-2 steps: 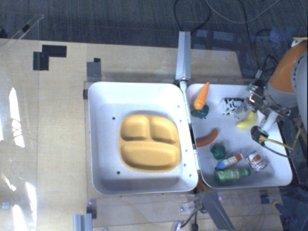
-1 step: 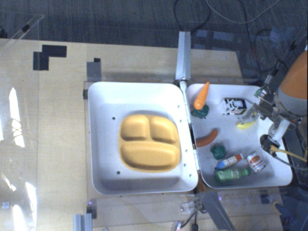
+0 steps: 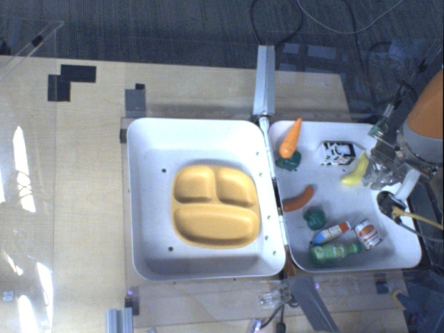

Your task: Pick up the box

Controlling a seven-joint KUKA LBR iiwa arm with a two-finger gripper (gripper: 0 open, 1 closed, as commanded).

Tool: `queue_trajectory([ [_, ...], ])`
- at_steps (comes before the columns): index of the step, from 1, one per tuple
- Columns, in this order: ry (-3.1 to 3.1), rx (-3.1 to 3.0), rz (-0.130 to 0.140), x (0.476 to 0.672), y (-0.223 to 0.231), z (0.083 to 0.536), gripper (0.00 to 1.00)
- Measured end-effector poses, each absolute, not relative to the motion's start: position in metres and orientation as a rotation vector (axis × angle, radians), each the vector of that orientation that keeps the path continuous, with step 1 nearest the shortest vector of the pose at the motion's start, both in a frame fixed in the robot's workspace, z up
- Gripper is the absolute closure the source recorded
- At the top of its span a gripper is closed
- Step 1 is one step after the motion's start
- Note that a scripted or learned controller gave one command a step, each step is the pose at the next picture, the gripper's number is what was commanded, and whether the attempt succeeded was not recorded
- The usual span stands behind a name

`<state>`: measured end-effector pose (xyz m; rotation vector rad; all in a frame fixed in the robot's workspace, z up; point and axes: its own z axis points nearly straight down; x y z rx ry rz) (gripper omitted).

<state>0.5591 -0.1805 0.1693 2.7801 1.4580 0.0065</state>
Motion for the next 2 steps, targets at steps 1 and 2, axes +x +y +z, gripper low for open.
queue_trajectory([
  [1, 1.458, 2.78, 0.006, 0.559, -0.18, 0.169, 0.0],
  [2, 1.252, 2.877, 0.011, 0.555, -0.126, 0.088, 0.0],
])
